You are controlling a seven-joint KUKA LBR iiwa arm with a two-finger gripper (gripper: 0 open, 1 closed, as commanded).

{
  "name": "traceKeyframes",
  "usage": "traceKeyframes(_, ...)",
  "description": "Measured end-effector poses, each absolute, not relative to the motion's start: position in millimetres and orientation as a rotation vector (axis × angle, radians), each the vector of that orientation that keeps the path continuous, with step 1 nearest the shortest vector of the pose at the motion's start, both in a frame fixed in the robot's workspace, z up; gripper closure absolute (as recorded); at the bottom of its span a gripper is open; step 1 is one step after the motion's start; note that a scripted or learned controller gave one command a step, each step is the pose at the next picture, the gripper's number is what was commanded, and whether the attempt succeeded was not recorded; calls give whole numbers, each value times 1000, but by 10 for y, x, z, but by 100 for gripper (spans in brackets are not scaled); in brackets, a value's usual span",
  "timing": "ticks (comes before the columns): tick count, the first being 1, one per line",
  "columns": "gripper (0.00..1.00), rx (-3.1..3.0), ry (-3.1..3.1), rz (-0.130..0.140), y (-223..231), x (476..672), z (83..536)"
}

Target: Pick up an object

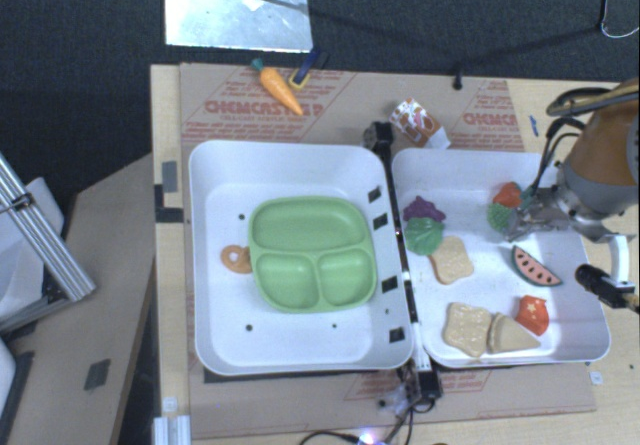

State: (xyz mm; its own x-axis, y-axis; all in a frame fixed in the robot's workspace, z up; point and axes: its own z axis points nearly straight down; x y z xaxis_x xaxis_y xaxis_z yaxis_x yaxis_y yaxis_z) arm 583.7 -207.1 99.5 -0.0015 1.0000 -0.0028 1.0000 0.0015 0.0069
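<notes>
gripper (512, 225) position: low over the upper right part of the right bin (600, 333), tip at a small green toy (499, 217) that lies against a red-orange piece (507, 195); finger state cannot be told from this view, and no item is seen clamped between them; the arm (600, 168) enters from the right; candidate object: the green toy, located near the far wall of the right bin, just beside the gripper tip; other contents of that bin: watermelon slice (535, 267), red pepper-like piece (532, 314), bread slices (480, 329), a further bread slice (452, 260), green leafy piece (423, 235), purple grapes (423, 207); left bin (215, 183) carries a green divided tray (308, 253) and a small orange ring (236, 259); handling estimate: these appear to be moulded plastic play food; likely light, stiff, smooth and somewhat slippery, not fragile; recommended hold: across the narrowest width of the green toy, centred, clear of the red-orange neighbour, so that the piece does not squirt out sideways on closing.
</notes>
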Motion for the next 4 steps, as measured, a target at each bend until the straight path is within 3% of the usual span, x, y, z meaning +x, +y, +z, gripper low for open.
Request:
traceKeyframes(2, 100, 2211, 2223, 5, -2045, 5924, 2058)
traceKeyframes(3, 100, 2212, 2225, 3, -2047, 5935, 2258)
traceKeyframes(4, 100, 2208, 2232, 6, -1432, 6134, 2257)
